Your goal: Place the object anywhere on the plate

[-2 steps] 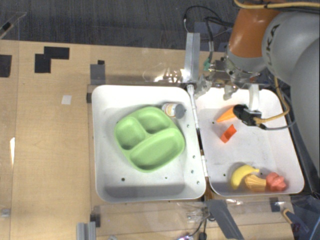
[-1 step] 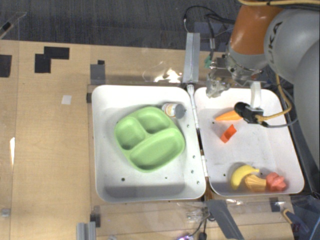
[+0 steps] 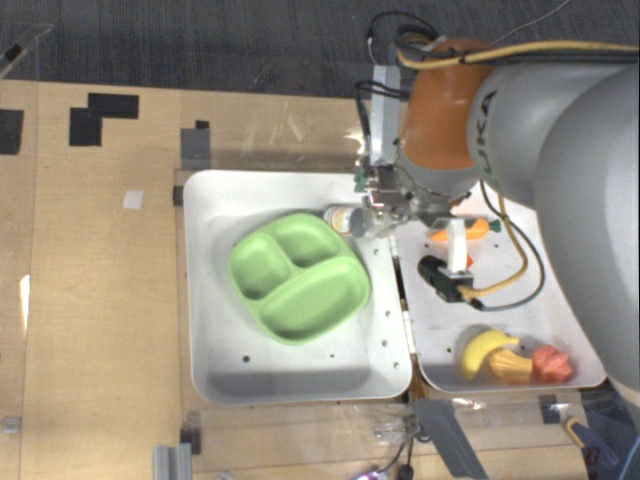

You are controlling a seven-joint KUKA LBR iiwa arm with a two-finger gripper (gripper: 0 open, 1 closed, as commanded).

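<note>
A green divided plate (image 3: 300,278) lies tilted in the left white bin (image 3: 215,368). My gripper (image 3: 368,220) hangs over that bin's right rim, just past the plate's upper right corner. A small pale, roundish object (image 3: 339,218) sits right at the gripper's left side, close above the plate's edge. The view is too cramped to tell whether the object is held or resting in the bin. The grey arm with its orange band comes in from the upper right and hides part of the right bin.
The right bin (image 3: 560,338) holds a yellow banana (image 3: 483,349) and a pink and tan toy (image 3: 535,365) near its front edge. An orange piece (image 3: 478,230) lies near its back, partly hidden by the wrist. The wooden bench lies to the left.
</note>
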